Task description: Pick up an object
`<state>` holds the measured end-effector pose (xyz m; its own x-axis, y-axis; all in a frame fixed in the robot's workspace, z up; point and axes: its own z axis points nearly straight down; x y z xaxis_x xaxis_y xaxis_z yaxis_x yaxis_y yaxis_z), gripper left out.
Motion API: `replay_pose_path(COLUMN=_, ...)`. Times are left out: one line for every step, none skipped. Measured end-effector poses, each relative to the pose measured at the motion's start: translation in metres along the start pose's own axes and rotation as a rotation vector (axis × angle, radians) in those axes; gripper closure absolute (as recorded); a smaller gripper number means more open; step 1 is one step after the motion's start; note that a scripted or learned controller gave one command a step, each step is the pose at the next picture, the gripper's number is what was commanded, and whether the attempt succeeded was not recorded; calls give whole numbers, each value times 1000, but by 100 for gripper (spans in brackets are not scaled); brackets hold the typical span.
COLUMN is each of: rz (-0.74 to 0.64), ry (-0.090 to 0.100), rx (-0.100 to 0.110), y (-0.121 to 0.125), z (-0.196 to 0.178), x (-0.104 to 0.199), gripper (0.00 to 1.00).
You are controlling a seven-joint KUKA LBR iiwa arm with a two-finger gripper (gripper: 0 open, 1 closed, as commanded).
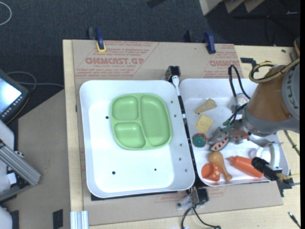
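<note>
Gripper (228,131) low in right bin (267,87), just over a grey-brown toy (220,137) lying mid-bin; fingers lost against that toy, so spread impossible to tell, and no grasp visible. Grey arm with orange band (269,101) entering from right, black cable looped above it.

Count in right bin, seven pieces: one pale wedge (206,106) near the top; one yellow cheese block (204,124) just below it; one small teal-and-red ball (198,140) by the inner wall; the grey-brown toy; one tan drumstick (219,163); one red tomato (209,171) touching the drumstick; one carrot (245,166) near the front wall.

Left bin (90,128): one green plate (141,121), three compartments, lying flat toward the back.

Two bins side by side, touching, on a brown board (143,56) printed with red lettering. Two blue clamps (99,37) at the board's far edge. Dark carpet (71,8) beyond.
</note>
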<state>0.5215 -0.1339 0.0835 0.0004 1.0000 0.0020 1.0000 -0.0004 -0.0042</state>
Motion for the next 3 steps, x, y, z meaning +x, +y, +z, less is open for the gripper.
replay_pose_path(rz=1, ry=-1, rx=-4, y=0, z=-11, x=0, gripper=100)
replay_pose_path(rz=-1, ry=-4, rx=-9, y=7, z=-56, x=1, gripper=100)
replay_pose_path(rz=-1, ry=-4, rx=-9, y=10, z=-99, x=-3, gripper=100)
